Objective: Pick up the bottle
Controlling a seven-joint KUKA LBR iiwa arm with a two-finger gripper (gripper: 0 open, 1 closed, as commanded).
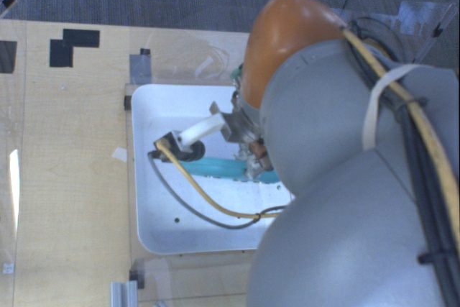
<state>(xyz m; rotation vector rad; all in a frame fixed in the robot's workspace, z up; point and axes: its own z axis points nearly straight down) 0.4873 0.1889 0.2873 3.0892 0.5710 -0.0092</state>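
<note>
Arm fills the right of frame, reaching down into the white bin at centre. Gripper sits low, just above a teal thing, likely the bottle, lying mid-bin. Finger state: cannot tell, hidden by the wrist. Step: closing in for the grasp; next needs a firm clamp, then lift.

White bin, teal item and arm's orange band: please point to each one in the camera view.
White bin [154,226]: camera view, on the bare floor near its lower left corner.
Teal item [212,167]: camera view, on its middle, lying in the bin.
Orange band [284,36]: camera view, on its upper curved surface.
</note>
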